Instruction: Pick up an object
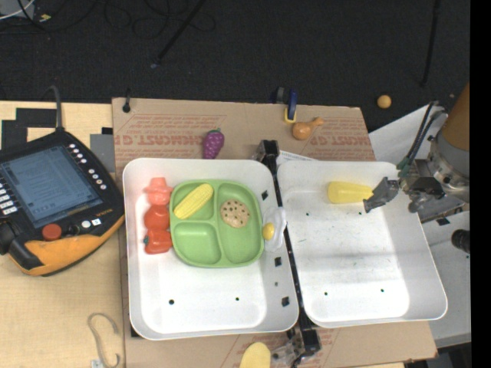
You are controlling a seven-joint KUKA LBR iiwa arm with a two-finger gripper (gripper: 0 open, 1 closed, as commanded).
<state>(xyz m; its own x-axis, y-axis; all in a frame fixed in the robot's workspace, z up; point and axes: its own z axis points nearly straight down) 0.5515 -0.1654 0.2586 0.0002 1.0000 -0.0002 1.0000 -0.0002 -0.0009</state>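
Yellow block (pixel 349 192), smooth rounded wedge, lies upper-centre of right bin (pixel 368 282), just left of dark end effector (pixel 380 195); its grip state unclear.

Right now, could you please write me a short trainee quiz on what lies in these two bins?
1. True or false: the cookie lies in the green tray.
2. Which bin holds the yellow block: A left, B right?
3. Fill in: the corn cob lies in the tray's upper ____ compartment.

Key: 1 true; 2 B, near the gripper; 3 left.
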